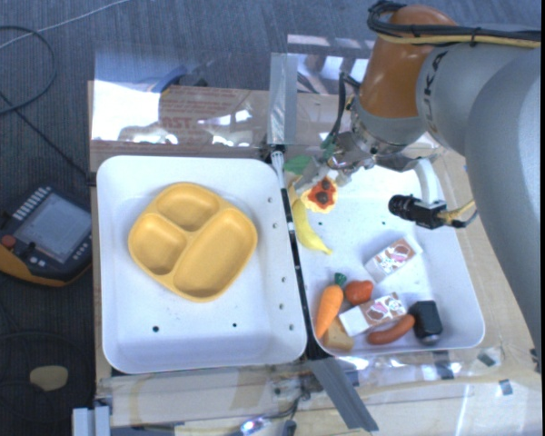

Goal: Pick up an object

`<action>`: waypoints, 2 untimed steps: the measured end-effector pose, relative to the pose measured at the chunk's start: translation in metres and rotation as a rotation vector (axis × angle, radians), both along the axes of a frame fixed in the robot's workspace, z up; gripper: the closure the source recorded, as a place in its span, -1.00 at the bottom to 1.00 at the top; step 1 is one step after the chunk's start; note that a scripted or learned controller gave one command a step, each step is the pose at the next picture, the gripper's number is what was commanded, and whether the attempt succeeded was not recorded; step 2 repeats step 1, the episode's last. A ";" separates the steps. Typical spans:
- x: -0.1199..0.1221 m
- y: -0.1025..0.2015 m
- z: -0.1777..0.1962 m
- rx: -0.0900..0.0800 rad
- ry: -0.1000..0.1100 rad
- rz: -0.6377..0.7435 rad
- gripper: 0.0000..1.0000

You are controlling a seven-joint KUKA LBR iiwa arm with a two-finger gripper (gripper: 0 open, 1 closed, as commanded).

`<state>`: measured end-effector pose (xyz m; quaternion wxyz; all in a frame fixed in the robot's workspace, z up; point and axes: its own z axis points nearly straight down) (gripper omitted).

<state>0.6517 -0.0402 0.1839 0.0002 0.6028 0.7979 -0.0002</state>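
Below the end effector, orange flower toy just beside banana, finger state unclear

Left bin: smooth white plastic, slight sheen. Divided plate inside it: matt yellow plastic. Behind left bin: brown cardboard, crinkled shiny foil. Arm's orange band: glossy.

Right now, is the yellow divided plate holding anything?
Empty. The yellow plate sits alone in the left bin, and all three of its compartments show bare yellow.
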 end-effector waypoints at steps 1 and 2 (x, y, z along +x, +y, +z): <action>0.016 0.018 -0.001 -0.003 0.001 0.146 1.00; 0.016 0.018 -0.001 -0.003 0.001 0.146 1.00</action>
